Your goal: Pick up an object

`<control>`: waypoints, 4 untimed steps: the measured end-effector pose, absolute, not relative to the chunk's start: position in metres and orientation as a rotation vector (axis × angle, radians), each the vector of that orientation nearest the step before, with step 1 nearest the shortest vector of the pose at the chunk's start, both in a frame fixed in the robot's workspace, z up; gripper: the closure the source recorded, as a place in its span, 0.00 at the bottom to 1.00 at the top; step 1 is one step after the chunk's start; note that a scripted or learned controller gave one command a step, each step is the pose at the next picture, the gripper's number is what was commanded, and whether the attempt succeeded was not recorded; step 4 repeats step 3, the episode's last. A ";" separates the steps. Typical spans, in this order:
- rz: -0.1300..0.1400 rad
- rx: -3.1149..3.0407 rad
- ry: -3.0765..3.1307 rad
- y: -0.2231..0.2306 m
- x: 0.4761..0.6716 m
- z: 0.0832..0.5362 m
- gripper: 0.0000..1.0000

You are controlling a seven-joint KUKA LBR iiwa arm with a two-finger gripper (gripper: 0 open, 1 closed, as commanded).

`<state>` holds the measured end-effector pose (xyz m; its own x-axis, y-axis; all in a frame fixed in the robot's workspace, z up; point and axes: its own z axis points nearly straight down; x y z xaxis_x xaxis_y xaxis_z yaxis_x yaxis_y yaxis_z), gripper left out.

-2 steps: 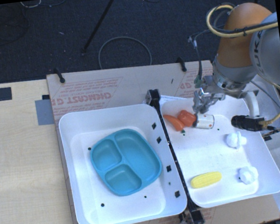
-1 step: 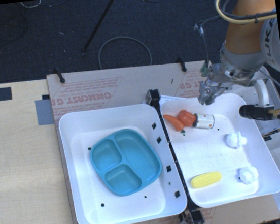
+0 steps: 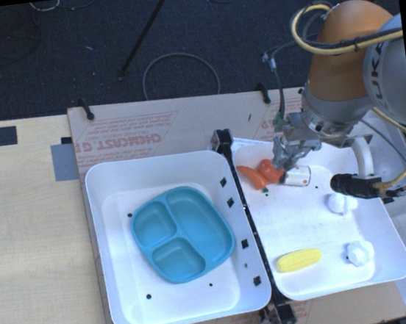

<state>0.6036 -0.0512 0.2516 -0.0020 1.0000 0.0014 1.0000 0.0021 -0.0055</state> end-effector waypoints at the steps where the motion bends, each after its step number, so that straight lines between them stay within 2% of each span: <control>1: 0.006 -2.214 -2.220 -0.005 0.577 0.236 1.00; 3: 0.005 -2.213 -2.222 0.090 0.548 0.241 1.00; 4: 0.005 -2.213 -2.222 0.090 0.548 0.241 1.00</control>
